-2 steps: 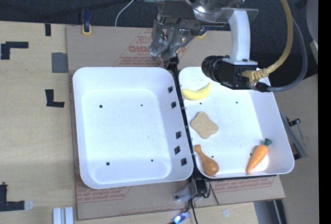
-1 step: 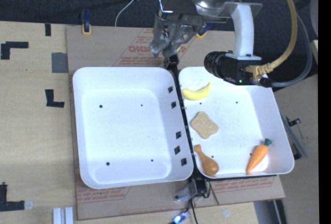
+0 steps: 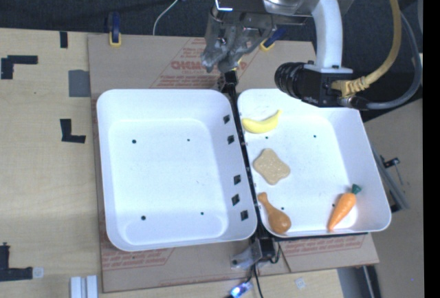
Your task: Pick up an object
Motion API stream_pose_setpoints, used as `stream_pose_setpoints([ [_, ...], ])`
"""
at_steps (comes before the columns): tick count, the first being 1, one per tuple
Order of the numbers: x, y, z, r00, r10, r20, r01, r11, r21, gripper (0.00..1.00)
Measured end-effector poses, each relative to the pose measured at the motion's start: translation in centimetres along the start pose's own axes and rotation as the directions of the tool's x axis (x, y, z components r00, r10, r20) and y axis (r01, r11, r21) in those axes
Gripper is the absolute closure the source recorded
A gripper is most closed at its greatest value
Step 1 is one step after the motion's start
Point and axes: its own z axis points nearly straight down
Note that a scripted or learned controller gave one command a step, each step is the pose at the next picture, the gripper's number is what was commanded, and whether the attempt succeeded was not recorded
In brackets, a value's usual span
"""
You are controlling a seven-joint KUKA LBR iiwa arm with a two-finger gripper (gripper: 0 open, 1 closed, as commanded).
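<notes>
Four toys lie in the right bin (image 3: 357, 145): a drumstick (image 3: 273, 214) and carrot (image 3: 342, 210) nearest, then a cracker (image 3: 271, 167), then a banana (image 3: 262, 123) at the far wall. Beyond them the tool (image 3: 227, 56) hangs above the bins' far edge, nothing between its fingers; how wide they stand, I cannot tell. Banana and drumstick hug the divider, so a descent there may strike the rim. The left bin (image 3: 113, 152) offers no target.
</notes>
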Motion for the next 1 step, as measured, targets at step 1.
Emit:
stream_pose_setpoints([
  [1,0.04,0.01,-0.97,1.0,-0.001,0.0,0.001,1.0,0.001,1.0],
])
